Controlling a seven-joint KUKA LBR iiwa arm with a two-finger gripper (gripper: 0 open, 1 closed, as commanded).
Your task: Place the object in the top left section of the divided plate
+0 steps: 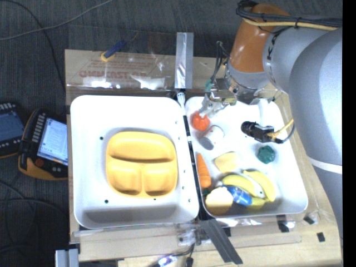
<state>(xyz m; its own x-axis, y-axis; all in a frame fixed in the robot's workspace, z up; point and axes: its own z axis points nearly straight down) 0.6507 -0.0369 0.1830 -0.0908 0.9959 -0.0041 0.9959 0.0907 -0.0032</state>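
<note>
Gripper [207, 109] poised at the right bin's [289, 196] upper-left corner, just above the small orange-red object [199, 121]; whether its fingers are apart cannot be told. Yellow divided plate [143, 163] awaits in the left bin [89, 115], sections unfilled.

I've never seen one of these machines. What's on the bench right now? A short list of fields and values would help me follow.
left bin: holds a yellow divided plate, nothing on it
right bin: holds the loose items
items in right bin: small orange-red object, carrot, banana, teal object, pale wedge
arm: reaches in from the right, over the right bin's far corner
gripper: just above the orange-red object
task status: plate's top left section not yet filled
</note>
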